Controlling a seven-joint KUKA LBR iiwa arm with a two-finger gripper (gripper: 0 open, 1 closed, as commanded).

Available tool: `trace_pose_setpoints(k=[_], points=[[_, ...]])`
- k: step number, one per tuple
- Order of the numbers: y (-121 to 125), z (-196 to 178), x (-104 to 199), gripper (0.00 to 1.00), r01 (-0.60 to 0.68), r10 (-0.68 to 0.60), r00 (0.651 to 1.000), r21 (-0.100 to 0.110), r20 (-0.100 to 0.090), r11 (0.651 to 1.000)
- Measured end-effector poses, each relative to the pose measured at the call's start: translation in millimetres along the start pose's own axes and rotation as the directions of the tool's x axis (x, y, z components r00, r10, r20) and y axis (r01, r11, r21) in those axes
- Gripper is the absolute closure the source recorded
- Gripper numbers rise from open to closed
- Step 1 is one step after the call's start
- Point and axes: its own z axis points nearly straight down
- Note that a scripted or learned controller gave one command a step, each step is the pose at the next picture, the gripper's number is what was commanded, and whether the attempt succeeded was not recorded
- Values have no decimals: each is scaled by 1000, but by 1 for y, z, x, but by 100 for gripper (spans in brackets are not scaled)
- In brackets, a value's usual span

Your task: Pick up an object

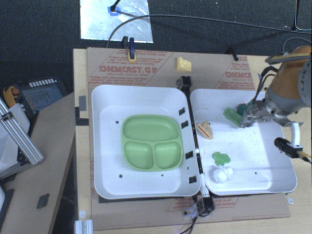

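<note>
The right bin holds several small items. A dark green ridged piece lies at its upper middle, a tan wedge-shaped piece near its left wall, and a light green piece with a white lump just below it towards the front. My gripper is down in this bin at the right end of the dark green piece, touching or nearly touching it. The gripper body hides that end of the piece.
The left bin contains a light green divided plate. A yellow block and a blue and yellow clamp sit on the board behind the bins. A black part of the arm hangs over the right bin's right side.
</note>
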Motion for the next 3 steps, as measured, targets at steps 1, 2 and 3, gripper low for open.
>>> trace_pose_setpoints(k=[1,2,3], points=[[-1,-52,9,100,2,-2,1000,0,-1,1000],[-1,-97,14,100,3,-3,1000,0,-1,1000],[0,-105,14,100,3,-3,1000,2,-2,1000]])
